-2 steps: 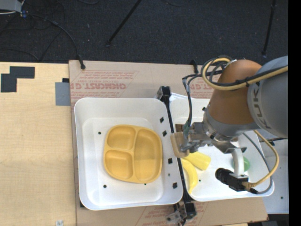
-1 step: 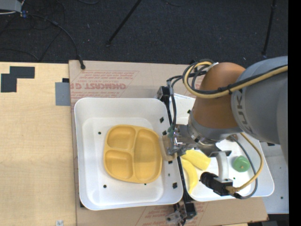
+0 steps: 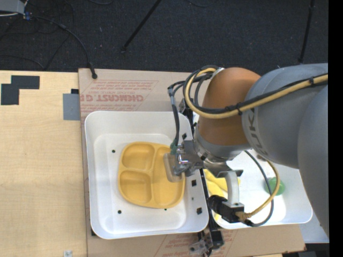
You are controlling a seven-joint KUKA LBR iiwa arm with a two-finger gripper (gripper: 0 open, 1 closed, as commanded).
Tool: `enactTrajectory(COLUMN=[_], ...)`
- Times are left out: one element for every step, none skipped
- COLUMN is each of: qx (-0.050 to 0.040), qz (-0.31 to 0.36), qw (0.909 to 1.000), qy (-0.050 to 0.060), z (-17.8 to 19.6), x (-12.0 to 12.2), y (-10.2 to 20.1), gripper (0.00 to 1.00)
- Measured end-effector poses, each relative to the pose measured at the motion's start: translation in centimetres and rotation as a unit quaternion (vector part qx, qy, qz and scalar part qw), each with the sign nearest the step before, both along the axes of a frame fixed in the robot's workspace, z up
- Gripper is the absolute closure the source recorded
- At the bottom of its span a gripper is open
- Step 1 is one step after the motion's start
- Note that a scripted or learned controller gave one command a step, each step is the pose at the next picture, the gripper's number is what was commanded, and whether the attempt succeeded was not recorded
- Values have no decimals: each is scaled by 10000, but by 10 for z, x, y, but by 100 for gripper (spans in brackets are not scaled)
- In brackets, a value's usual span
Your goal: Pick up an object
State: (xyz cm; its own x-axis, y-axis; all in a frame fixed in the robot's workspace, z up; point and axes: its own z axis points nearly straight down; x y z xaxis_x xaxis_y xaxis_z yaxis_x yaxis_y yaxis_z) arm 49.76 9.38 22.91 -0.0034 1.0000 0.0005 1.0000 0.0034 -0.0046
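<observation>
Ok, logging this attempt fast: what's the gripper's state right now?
Gripper: down at the right edge of the yellow divided plate in the left bin; open or shut cannot be told.

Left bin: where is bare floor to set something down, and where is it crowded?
In the left bin, bare floor runs along the far wall above the yellow divided plate, down the left wall, and in a strip along the near wall. The right side is crowded: the gripper sits at the plate's right edge. The arm covers much of the right bin.
</observation>
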Motion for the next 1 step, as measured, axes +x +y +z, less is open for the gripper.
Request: enactTrajectory(qx=[-4], qz=[-7], qw=[10000], qy=[3], z=[0], x=[0], y=[-1], gripper=[0])
